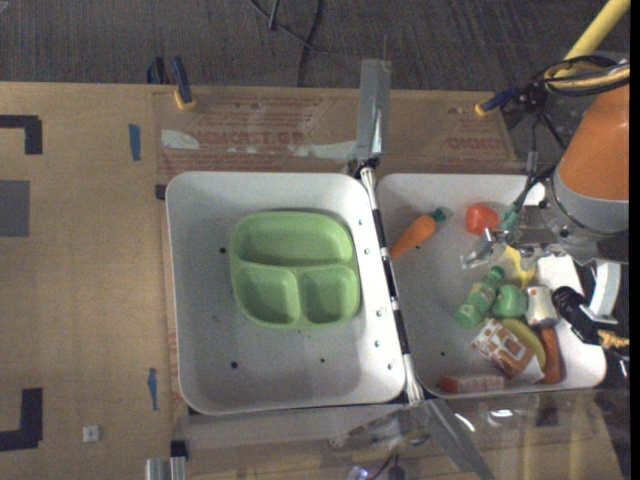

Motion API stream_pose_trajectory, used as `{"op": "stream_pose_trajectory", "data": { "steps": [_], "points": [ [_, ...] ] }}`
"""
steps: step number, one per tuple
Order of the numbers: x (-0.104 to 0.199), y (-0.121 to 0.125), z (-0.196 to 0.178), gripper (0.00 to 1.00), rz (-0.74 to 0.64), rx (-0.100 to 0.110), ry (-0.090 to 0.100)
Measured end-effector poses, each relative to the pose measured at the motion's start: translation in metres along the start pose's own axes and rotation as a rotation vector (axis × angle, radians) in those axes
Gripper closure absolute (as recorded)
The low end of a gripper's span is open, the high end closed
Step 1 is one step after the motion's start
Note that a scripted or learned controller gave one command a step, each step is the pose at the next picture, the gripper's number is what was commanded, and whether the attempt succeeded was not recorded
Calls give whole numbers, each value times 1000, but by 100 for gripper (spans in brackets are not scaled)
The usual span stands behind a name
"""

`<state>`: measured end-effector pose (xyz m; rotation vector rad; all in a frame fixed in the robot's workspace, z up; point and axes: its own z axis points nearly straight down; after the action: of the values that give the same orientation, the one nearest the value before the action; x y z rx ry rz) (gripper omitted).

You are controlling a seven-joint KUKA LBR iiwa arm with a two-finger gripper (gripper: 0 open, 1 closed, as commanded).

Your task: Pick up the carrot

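The carrot (415,233), orange with a green top, lies tilted in the upper left part of the right bin (430,318), close to the divider between the bins. My gripper (483,247) hangs over the same bin, to the right of the carrot and a little lower in the view, apart from it. Its metal fingers (473,259) point left toward the carrot and stand open with nothing between them. The grey arm with its orange band (600,148) reaches in from the right.
A red toy (482,216) sits just right of the carrot. Several toy foods crowd the bin's lower right: a green bottle (478,303), a carton (495,343), a banana (525,340). In the left bin (200,348) lies a green divided plate (296,268).
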<state>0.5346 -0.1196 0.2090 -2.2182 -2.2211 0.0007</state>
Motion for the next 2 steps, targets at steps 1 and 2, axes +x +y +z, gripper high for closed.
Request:
{"op": "stream_pose_trajectory", "data": {
  "steps": [1,2],
  "points": [
    [-29,56,120,0,16,-12,-3],
    [-29,56,120,0,16,-12,-3]
  ]
}}
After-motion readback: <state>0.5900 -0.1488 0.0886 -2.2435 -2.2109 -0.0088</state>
